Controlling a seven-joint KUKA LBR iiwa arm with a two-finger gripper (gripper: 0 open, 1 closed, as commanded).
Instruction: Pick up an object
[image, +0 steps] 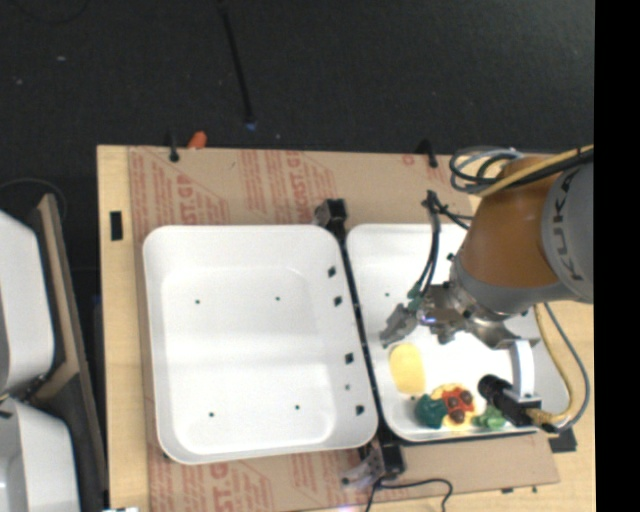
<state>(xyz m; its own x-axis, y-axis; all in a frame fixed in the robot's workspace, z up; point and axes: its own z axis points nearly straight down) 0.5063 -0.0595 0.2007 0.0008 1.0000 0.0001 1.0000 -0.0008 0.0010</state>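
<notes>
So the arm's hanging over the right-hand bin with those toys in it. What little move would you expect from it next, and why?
Probably a short drop toward the near side, onto the pale yellow object. The claw sits just above it in the right bin, and that object lies apart from the green toy and red toy clustered at the bin's near edge, so it looks the easiest to take.

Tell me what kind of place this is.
Probably a robotics lab test bench. A grey and orange robot arm reaches over two white bins set on a cardboard sheet, with small toys in the right bin and loose cables nearby.
</notes>
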